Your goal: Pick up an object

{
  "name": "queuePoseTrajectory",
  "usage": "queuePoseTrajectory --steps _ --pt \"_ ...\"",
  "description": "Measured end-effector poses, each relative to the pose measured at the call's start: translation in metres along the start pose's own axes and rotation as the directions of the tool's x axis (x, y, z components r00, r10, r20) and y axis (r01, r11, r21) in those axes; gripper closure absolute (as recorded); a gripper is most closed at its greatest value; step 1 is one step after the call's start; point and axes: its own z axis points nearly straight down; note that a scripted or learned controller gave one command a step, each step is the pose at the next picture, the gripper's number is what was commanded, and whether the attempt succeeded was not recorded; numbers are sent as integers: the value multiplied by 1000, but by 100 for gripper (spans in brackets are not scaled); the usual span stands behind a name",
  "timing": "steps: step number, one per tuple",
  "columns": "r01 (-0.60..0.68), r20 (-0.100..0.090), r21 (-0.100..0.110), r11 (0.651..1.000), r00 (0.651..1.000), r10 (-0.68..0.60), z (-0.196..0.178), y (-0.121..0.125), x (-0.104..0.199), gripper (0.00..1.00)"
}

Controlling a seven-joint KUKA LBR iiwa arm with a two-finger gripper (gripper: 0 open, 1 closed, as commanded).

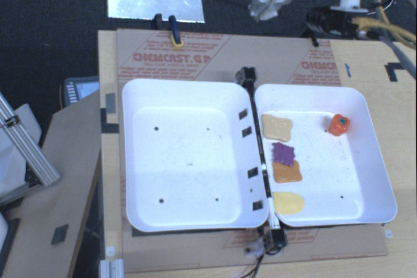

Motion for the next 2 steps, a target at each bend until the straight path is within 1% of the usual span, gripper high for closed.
queuePoseTrajectory --steps 1,2 --pt "-3 3 10 1000 1000 3 106 22 65 100" --pt "-5 -3 -11 1000 1000 5 -8 -39 61 100"
